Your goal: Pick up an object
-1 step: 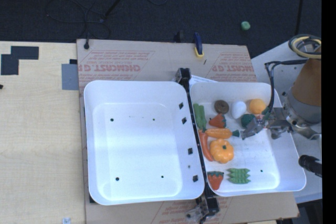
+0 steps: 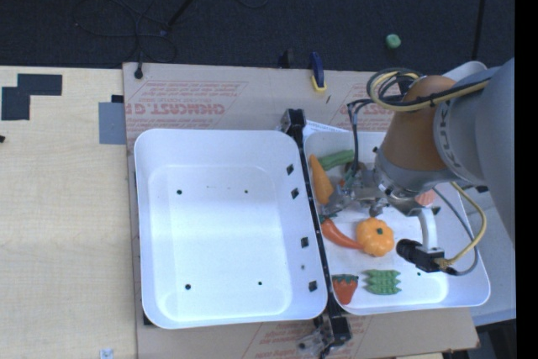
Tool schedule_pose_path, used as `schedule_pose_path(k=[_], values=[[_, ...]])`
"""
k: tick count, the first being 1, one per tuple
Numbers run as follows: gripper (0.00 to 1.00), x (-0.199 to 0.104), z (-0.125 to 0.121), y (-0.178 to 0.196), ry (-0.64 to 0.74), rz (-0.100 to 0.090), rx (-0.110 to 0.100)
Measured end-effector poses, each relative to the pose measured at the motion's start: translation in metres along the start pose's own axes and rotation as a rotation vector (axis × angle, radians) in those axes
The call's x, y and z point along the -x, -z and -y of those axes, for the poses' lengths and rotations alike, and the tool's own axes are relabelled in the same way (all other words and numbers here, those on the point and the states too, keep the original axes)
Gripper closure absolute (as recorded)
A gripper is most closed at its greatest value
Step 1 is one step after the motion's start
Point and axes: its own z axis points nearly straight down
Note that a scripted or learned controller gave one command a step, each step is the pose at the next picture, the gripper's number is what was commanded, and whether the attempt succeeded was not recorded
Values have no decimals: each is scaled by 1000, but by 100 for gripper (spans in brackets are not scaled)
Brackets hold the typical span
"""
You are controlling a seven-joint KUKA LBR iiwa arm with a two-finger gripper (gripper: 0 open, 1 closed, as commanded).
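Observation:
The right bin holds toy food. An orange carrot lies along its left wall, with a green pod behind it. A red chilli touches an orange pumpkin in the middle. Near the front lie a strawberry and a green pea pod. A pink piece peeks out beside the arm. My gripper is low in the bin, just right of the carrot and above the pumpkin. The wrist hides much of it.
The left bin lies beside the right one, split from it by a black divider. Both rest on a cardboard sheet. A black cable connector hangs from the arm over the right bin.

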Motion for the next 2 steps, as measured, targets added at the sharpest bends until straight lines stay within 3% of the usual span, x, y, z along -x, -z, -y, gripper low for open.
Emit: schedule_pose_path(k=[1, 2], values=[[0, 58, -59, -9, -6, 2, 1], [0, 99, -67, -8, 1, -19, -11]])
